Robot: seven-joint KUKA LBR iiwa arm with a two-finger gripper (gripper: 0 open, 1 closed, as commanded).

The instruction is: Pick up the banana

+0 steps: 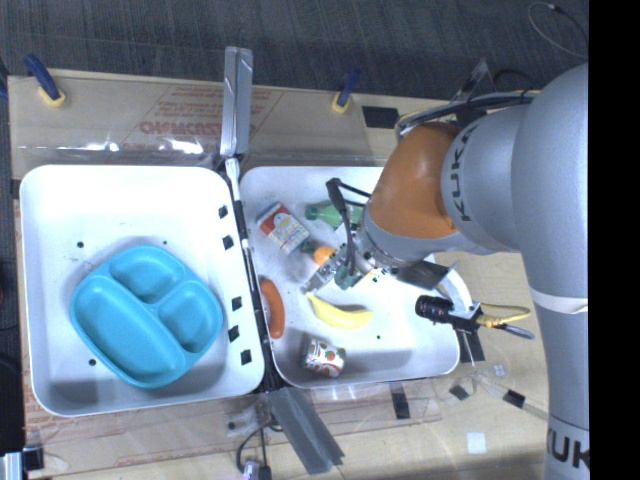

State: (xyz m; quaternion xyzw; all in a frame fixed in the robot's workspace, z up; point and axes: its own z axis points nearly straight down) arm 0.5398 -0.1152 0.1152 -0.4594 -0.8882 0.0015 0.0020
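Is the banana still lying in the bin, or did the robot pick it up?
Lying in the bin. The banana rests flat on the floor of the right bin, just below the gripper, with nothing lifting it.

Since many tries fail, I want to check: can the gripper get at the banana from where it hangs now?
Probably yes. The gripper hangs just above the banana in the right bin. The banana lies bare, nothing on top; the hot dog and small can sit apart from it.
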